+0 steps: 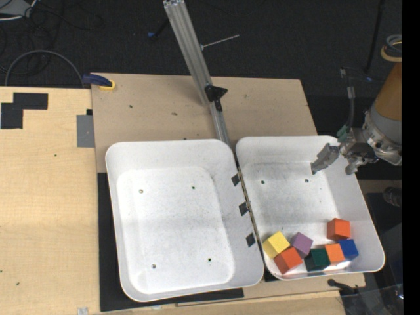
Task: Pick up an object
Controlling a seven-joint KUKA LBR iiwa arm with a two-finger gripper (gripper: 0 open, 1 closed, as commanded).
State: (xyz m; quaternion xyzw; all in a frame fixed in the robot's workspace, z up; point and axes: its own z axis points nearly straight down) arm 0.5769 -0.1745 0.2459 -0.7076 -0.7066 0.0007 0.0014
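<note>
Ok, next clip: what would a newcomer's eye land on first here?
Probably the cluster of coloured blocks huddled in the near corner of the right bin, bright against the white. Next, the arm's hand hovering over that bin's far right edge, well away from the blocks. A slanted metal rail also stands out behind the bins.

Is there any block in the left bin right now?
No: all the blocks sit clustered in the near corner of the right bin, while the left bin holds none.

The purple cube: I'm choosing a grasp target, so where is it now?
The purple cube lies in the right bin, near its front edge, between the yellow cube on its left and the green cube at its lower right.
</note>
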